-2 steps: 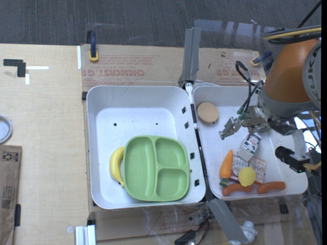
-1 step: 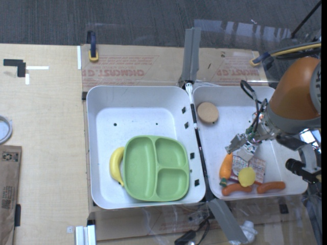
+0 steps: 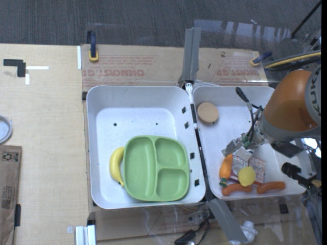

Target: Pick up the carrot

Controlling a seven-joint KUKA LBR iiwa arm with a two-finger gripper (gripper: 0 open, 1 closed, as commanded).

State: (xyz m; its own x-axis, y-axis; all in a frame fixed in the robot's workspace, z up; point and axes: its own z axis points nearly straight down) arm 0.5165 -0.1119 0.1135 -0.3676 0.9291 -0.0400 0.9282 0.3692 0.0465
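The carrot [image 3: 225,168] is a short orange piece lying in the right bin [image 3: 225,102], near its front left corner. My gripper [image 3: 238,146] hangs just above and slightly right of the carrot's far end, low over the bin floor. The grey arm with its orange band [image 3: 290,106] reaches in from the right and hides part of the bin's right side. Nothing can be seen held in the gripper.
Beside the carrot lie a yellow lemon [image 3: 247,175], a red-and-white packet [image 3: 256,166] and two orange-red sausages [image 3: 236,189] [image 3: 271,187]. A round tan bun [image 3: 208,112] sits at the back. The left bin [image 3: 102,116] holds a green divided plate [image 3: 155,168] and a banana [image 3: 116,165].
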